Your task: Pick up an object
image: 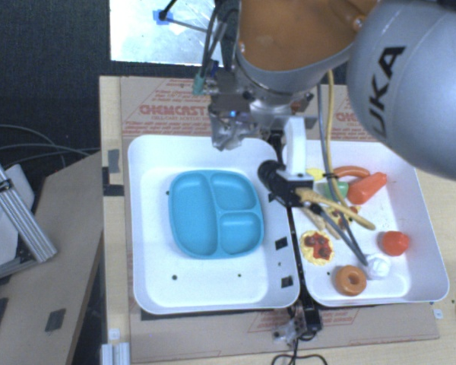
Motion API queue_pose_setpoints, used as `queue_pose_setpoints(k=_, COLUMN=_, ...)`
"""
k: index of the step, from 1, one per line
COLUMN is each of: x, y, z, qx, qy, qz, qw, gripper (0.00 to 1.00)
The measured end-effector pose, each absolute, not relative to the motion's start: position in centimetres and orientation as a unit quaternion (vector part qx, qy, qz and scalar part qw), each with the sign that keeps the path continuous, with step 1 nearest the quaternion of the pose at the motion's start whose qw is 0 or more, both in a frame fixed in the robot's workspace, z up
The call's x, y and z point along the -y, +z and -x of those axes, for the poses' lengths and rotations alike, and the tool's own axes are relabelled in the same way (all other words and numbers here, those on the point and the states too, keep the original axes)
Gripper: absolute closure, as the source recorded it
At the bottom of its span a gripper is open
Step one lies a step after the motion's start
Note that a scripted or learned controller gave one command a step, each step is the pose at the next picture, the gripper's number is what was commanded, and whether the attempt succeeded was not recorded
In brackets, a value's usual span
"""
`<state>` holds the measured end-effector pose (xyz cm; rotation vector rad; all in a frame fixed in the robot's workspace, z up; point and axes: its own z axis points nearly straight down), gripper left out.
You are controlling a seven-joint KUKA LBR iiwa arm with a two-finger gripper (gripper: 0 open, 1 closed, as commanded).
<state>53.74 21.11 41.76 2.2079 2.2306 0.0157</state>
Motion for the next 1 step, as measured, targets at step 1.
queue_pose_setpoints(k=1, x=-17.09, y=44.67, z=-61.77, qx=-0.706, qy=0.0034, qz=-0.708, qw=0.003, gripper=1.0)
